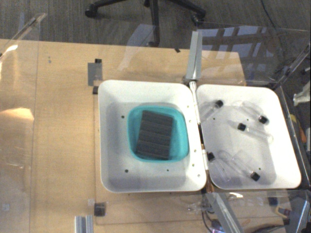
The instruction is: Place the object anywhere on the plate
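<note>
In the camera view, a light wooden bench [53, 144] bears two shallow white bins that stand side by side with their inner edges touching. In the left bin [109, 130] a teal plate [181, 130] with rounded corners lies a little above the middle of the floor. On this plate rests the object [155, 136], a dark grey rectangular block with ribs running across its top. It lies flat with its long side almost upright in the picture, slightly turned, and it sits fully inside the plate's rim, with teal showing on all sides of it. The right bin [286, 144] holds several clear items [228, 161], hard to make out against the white floor. Small black caps [241, 126] on them are spread over the bin, well apart from each other. The state of the pincer cannot be told from this view. A grey metal bar [194, 57] runs from the joint between the bins toward the far edge of the bench. A small dark bracket [95, 72] stands near the far left corner of the left bin. Beyond the bench, on grey carpet, stands the black base of an office chair [150, 4].
</note>
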